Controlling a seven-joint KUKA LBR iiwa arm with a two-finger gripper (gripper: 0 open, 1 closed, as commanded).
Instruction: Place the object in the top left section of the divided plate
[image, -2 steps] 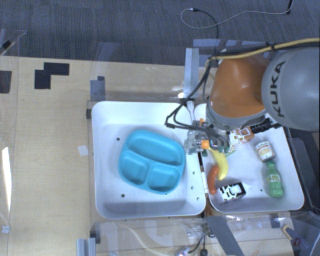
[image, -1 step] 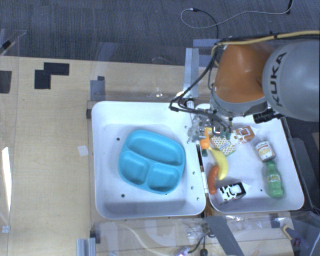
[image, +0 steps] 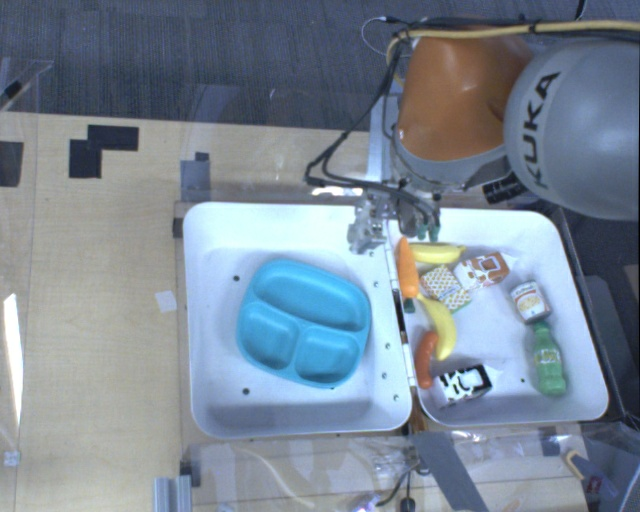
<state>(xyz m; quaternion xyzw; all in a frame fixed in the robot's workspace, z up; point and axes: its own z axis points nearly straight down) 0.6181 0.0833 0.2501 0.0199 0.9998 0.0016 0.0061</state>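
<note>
On the bench, 2 shallow white bins are set side by side. At the left, the left bin (image: 210, 300) holds a blue divided plate (image: 303, 322), which is laid flat near the bin's middle; 1 long section runs along its upper side and 2 smaller ones lie along its lower side, and nothing is seen resting in any of them. At the rear of the wall between the bins, the gripper (image: 392, 222) is poised low, just above the top of an orange carrot (image: 407, 270); whether its claw is wide or narrow cannot be told from this view, and nothing is seen held in it. Right of the divider, in the right bin (image: 580, 395), the carrot lies along the wall, with 2 bananas (image: 440, 325) beside it, a red sausage-like piece (image: 426, 358) below, and a black-and-white carton (image: 465, 381) near the front. Further right, a patterned box (image: 447, 285), a small jar (image: 527, 300) and a green bottle (image: 546, 358) are found
</note>
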